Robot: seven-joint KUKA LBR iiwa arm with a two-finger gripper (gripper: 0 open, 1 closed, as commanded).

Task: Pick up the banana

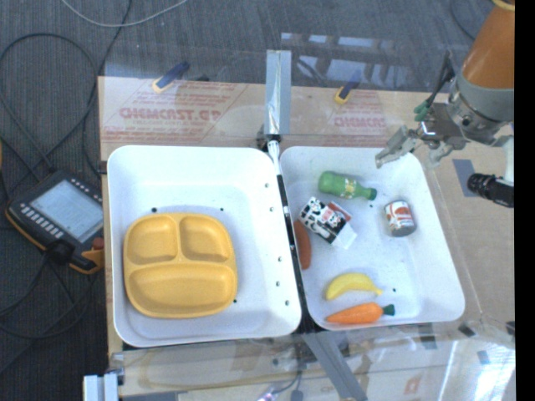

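While the bench is viewed from above at a slant, two shallow white bins sit side by side. At far left, off the bench, rests a handheld control pendant [58, 215] with a grey screen. The left bin [167, 161] holds a yellow divided tray [179, 264]. Along the near-left wall of the right bin [435, 215] lies a brown sausage [303, 242], then a black-and-white carton [327, 220] and, beyond it, a green bottle [345, 186]. Toward the front of this bin lies the banana [351, 286], long axis running roughly left to right with a slight curve, ends tipped down toward the front; an orange carrot [359, 313] lies just in front of it, close but seemingly apart. A small can [400, 218] sits farther right.

At upper right, the gripper [407, 147] hangs over the bin's back right corner — fingers spread apart, nothing between them. The banana lies well away from it, toward the front and somewhat left, so reaching it likely means travelling forward across the bin — past the can — and closing across the banana's short width.
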